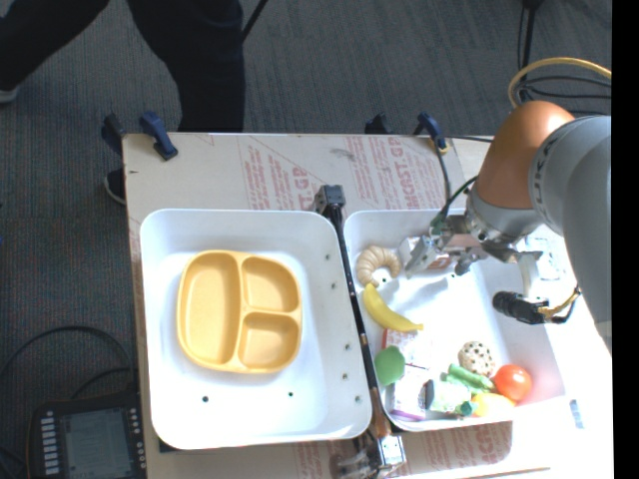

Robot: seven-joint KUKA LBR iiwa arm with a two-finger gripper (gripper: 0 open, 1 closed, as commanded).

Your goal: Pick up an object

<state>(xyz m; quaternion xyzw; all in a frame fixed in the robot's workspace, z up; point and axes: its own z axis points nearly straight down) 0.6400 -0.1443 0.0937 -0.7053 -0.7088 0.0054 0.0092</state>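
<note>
On the bench there are two white bins side by side. The left bin [160, 238] has a yellow tray [240, 310] with three compartments sitting in the middle. The right bin [519, 412] is where all the small stuff is, so that's where I'm working. My arm [559, 168] comes in from the right and my gripper [439, 252] is down at the far end of that bin, just beside the croissant [378, 261]. Can't tell if my jaws are open or closed from this angle, it's all a blur of metal and cable, and nothing I can make out is sitting between them, so I wouldn't call it a grab. Closest candidates: the croissant right next to me, then the banana [389, 312] a bit nearer the camera, touching or almost touching it. Further down at the near end there's a green piece [389, 364], a tomato [512, 381], a speckled ball [476, 356] and a clutter of bits packed together. I'd say I'm at the approach step, nothing lifted yet. Next move needs me centred over one thing, probably the croissant, straddling it properly before closing, and not shoving it into the bin wall.
</note>
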